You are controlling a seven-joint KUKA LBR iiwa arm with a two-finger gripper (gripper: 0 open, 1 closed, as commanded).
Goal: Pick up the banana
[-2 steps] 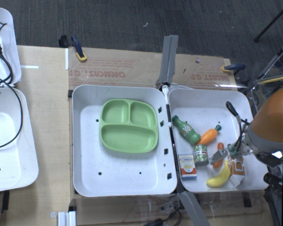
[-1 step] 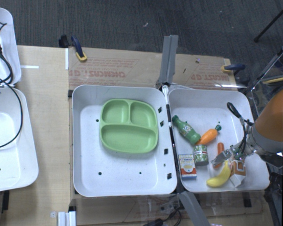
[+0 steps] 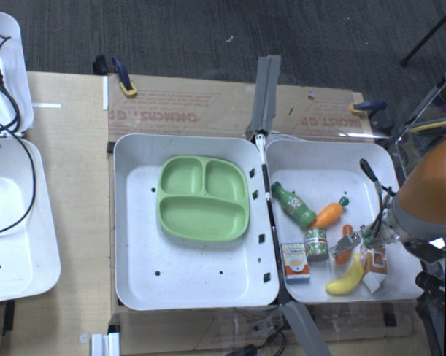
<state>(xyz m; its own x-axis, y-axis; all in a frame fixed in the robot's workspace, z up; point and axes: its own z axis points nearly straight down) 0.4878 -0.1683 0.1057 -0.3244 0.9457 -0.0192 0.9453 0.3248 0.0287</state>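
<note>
In the right bin [image 3: 322, 159], near its right wall, the gripper [image 3: 361, 240] hangs low among the objects; whether it is spread or closed cannot be told. The banana [image 3: 346, 280] lies just below it, toward the bin's front edge, beside a white carton [image 3: 376, 268]. Left of the gripper: a small can [image 3: 315, 244], a juice box [image 3: 295, 259], a carrot [image 3: 330, 213], a green bottle [image 3: 293, 205]. The left bin [image 3: 132, 273] holds a green divided plate [image 3: 203, 198].
</note>
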